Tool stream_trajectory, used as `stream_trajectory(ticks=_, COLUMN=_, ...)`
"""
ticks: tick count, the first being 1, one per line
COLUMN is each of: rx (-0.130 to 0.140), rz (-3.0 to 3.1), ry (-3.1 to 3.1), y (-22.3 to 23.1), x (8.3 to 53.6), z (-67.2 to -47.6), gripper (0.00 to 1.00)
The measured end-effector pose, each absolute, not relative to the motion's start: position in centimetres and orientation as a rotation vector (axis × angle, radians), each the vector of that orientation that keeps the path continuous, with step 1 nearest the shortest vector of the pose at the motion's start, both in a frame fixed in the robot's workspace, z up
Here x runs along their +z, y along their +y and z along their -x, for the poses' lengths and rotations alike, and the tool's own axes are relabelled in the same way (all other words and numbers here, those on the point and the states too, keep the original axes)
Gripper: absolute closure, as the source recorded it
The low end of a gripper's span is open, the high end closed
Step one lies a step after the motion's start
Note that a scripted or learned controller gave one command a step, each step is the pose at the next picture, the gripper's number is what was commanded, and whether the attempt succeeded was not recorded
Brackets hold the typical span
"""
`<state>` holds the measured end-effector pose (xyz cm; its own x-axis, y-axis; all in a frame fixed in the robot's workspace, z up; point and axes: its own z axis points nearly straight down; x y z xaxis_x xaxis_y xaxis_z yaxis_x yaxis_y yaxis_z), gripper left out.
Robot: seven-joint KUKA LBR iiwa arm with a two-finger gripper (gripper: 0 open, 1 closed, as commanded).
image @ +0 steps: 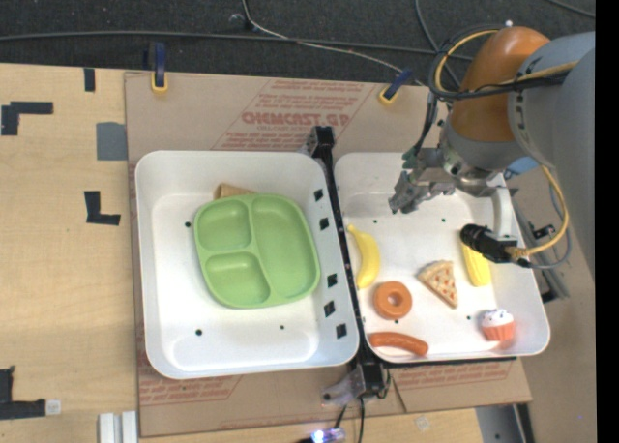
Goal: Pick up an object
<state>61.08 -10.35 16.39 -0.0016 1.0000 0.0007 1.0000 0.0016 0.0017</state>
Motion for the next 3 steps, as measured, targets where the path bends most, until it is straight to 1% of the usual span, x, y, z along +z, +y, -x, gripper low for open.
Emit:
stream_trajectory(ticks=1, rx=0.005, rz=-2.216, ry=2.222, y=-10.0, x=22.2, z=-62.0, gripper=1.0)
stream_trajectory(ticks=2, rx=0.004, rz=-2.218, ry=2.221, y=-10.0, x=26.7, z=-61.5, gripper=1.0)
stream_trajectory(ticks=3, rx=-0.002, rz=-2.217, ry=2.227, y=-5.2, x=25.1, z=-61.7, gripper=1.0)
